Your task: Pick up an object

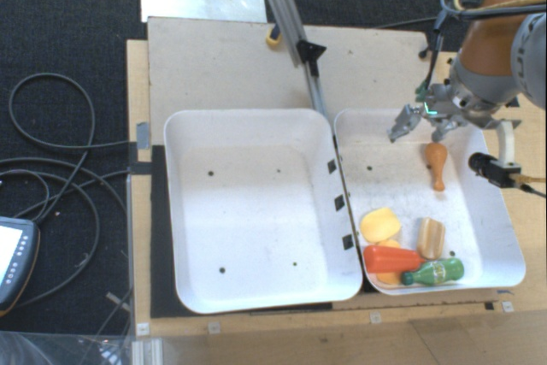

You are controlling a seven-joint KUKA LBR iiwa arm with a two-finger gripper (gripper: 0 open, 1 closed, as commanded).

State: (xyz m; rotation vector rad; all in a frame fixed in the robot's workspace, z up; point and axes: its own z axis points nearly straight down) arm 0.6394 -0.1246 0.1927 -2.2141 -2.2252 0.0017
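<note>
The drumstick (437, 163) lies alone in the upper right part of the right bin (500, 222), long axis running nearly up and down the frame, fat end uppermost. The gripper (425, 123) hangs just above and slightly left of that fat end, fingers spread with nothing between them. I'd say a short drop toward lower right reaches it. The lemon (379, 226), carrot (391, 258), bread (431, 237) and green bottle (434, 272) crowd the bin's lower edge, well apart

No readable text anywhere, honestly. The green bottle (434, 272) has a label, but it's way too small to make out, and the screen of the device (14, 259) at the left edge is just glare.
</note>
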